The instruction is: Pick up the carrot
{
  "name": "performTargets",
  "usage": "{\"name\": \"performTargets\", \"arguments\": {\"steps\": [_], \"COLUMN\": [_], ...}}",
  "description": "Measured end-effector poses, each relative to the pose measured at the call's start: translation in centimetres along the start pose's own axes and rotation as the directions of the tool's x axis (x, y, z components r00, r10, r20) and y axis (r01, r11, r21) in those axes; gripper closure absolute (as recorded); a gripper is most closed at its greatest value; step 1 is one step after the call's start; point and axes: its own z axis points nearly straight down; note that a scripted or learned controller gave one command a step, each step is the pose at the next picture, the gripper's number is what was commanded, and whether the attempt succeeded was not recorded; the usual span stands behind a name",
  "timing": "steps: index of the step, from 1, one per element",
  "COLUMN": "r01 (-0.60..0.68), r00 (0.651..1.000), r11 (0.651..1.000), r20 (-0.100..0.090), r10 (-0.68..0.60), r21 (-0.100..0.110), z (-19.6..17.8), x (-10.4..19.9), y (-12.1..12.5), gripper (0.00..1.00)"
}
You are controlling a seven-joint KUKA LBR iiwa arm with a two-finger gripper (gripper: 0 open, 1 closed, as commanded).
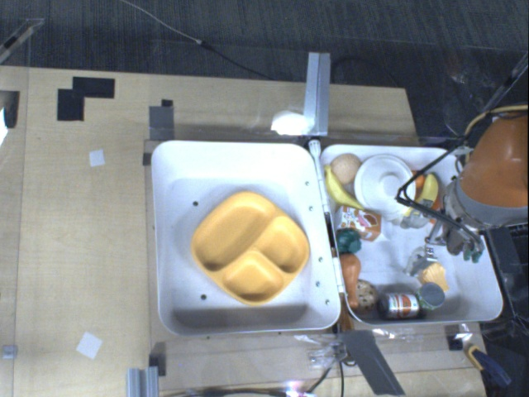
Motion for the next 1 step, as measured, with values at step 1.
{"name": "performTargets", "arguments": {"steps": [1], "r01": [0.014], "r00": [1.000], "r11": [1.000], "r20": [0.008], "r10": [-0.014], "r21": [0.001], "z": [1.39], "x": [-4.85], "y": [-0.04], "gripper": [0.00]}}
